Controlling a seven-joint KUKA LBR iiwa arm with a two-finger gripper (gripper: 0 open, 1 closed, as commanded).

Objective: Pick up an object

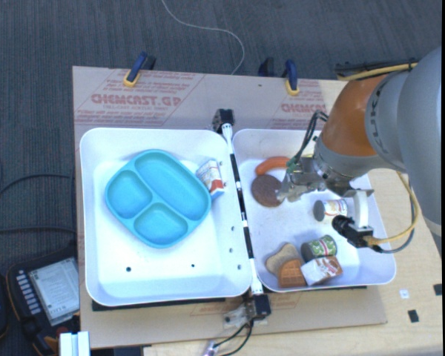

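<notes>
My gripper [288, 188] hangs low in the right bin [282, 232], its fingertips beside a round brown disc [265, 190] and just below an orange sausage-shaped item [271, 165]. The view from above hides the tips' spacing. A small grey cylinder [320, 211] lies right of the gripper. At the bin's front sit a tan bread-shaped piece [281, 257], an orange-brown block [291, 274], a green-labelled can [321, 246] and a white and red packet [320, 270].
The left bin [104, 273] holds a blue three-compartment plate [157, 196] and a small red and white carton [211, 176] at its right edge. The arm's orange band [352, 121] and grey body cover the right bin's back right. Blue clamps [137, 67] hold the board's far edge.
</notes>
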